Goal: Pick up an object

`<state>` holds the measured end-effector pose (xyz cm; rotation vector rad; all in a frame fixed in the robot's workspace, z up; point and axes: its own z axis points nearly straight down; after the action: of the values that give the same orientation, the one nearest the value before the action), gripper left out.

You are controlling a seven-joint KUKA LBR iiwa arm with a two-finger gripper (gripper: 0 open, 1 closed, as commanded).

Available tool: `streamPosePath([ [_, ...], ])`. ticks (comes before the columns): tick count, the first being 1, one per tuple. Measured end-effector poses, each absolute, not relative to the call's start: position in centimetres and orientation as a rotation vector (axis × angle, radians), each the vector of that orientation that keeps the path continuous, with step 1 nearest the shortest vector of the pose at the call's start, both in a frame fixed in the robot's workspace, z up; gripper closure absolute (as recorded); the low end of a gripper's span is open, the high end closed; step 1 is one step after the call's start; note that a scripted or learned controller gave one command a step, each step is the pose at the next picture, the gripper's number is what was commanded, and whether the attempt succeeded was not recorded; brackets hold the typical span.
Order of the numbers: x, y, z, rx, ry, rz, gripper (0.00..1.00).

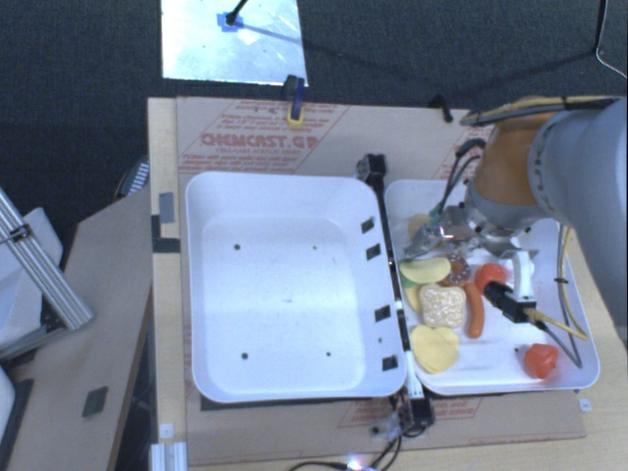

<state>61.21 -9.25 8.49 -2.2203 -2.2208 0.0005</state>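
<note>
Down at the near edge, I've got a yellow chip-like piece (pixel 435 348) and a red tomato (pixel 540 360) in the right bin (pixel 569 292). Just past them sit a pale waffle block (pixel 443 307), an orange carrot stick (pixel 476 310) and a green-yellow slice (pixel 425 270). My gripper (pixel 446 232) is low over that pile, by the slice; I cannot tell its state. Left bin (pixel 285 283) alongside.

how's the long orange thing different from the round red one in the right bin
The long orange piece is slim and sausage-shaped, lying lengthwise beside the waffle-like block. The round red piece is squat, redder, and sits apart near the bin's front right corner. Both lie in the right bin.
</note>
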Motion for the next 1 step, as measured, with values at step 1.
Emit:
streamPosePath([
  [1, 51.31, -10.71, 8.58, -2.227, -2.218, -0.002, 0.0],
])
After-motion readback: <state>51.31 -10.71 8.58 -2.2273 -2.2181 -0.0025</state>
